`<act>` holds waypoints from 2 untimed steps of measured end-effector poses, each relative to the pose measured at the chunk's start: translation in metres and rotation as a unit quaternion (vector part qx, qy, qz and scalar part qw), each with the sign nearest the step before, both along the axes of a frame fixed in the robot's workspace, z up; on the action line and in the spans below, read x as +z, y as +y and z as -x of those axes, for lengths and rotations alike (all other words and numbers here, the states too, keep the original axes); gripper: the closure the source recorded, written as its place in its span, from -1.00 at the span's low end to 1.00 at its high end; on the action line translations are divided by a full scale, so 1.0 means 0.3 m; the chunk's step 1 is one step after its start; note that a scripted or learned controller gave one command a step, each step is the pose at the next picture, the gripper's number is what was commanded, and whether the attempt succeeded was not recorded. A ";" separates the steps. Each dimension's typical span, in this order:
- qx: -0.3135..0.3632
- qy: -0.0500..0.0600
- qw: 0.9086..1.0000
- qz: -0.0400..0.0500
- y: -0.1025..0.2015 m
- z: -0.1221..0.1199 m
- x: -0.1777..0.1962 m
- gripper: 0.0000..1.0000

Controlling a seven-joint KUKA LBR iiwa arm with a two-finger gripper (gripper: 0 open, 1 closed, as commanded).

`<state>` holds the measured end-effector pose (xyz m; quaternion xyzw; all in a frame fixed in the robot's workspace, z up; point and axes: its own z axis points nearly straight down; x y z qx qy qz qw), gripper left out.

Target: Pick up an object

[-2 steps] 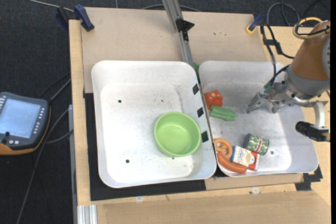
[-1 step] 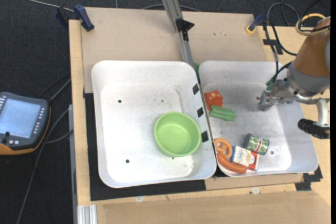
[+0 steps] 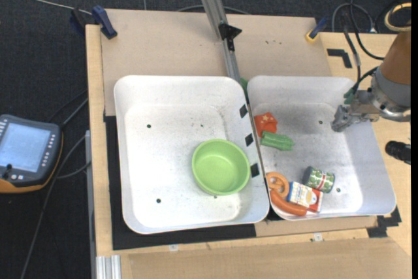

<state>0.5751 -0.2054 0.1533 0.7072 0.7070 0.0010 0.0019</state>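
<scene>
Green bowl (image 3: 221, 167) sits in the left bin (image 3: 140, 96); the fingers' (image 3: 341, 122) state I cannot tell.

Even, fairly bright light falls from above, and shadows stay soft and short. The left bin (image 3: 140, 101) glares almost pure white along its rim. The green bowl (image 3: 221, 167) throws a faint shadow on the bin floor. The dark floor (image 3: 39, 42) around the surface (image 3: 163, 42) looks grainy. Edges are slightly soft throughout.
</scene>
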 end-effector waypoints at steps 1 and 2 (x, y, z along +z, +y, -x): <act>0.000 -0.001 1.000 0.000 0.000 0.000 0.211 1.00; 0.000 0.001 1.000 0.000 0.000 -0.002 0.265 1.00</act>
